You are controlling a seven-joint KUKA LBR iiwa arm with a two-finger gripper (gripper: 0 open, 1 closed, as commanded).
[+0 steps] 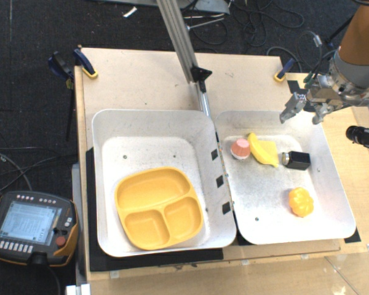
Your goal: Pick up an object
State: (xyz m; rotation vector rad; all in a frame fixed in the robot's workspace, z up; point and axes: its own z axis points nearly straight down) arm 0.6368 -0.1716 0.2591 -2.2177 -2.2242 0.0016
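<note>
In the right bin [320,223] lie a yellow banana-shaped piece [263,150], a small pink round object [240,148] just left of it, a black block with a metal end [296,160], and a yellow lumpy object [301,201] nearer the front. My gripper [303,114] hangs open above the bin's far right corner, fingers pointing down and spread, nothing between them. It is well above and behind the black block.
The left bin [107,140] holds a yellow divided tray [160,208]. A slanted metal pole [179,32] rises at the back between the bins. A teach pendant [27,226] lies at front left, off the bench. Clamps sit at the bench's far corners.
</note>
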